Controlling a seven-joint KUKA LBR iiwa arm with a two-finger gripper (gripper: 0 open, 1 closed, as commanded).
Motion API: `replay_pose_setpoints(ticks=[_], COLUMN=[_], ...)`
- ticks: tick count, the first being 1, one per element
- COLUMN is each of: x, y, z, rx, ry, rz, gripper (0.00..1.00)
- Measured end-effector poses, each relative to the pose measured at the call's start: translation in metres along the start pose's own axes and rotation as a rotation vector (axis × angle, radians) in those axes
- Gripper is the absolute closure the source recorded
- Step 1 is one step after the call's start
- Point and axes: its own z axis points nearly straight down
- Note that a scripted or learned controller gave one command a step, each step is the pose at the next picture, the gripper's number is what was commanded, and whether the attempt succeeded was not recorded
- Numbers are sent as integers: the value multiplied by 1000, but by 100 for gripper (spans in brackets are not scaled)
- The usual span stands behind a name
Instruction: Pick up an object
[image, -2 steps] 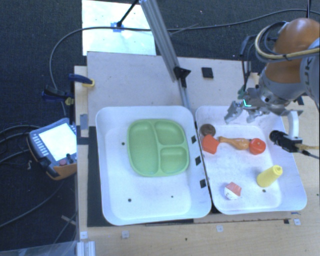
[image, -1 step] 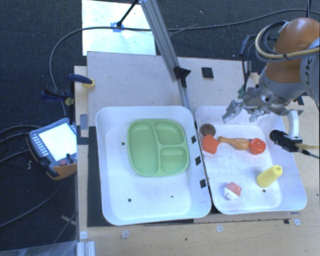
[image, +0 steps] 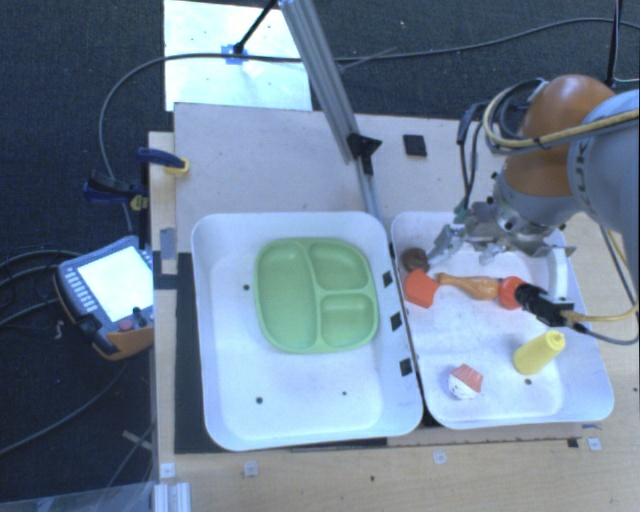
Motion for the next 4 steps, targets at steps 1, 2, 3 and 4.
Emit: replay_pose_setpoints(ticks=[1, 2, 3, 4], x=[-2, -2, -3, -9], y=[11, 12, 14, 21], z=[53, 92, 78, 17], rx=[-1, -5, -10, -8], ry=[-1, -1, -2, -1], rz=[1, 2, 3, 1], gripper=[0, 0, 100, 100])
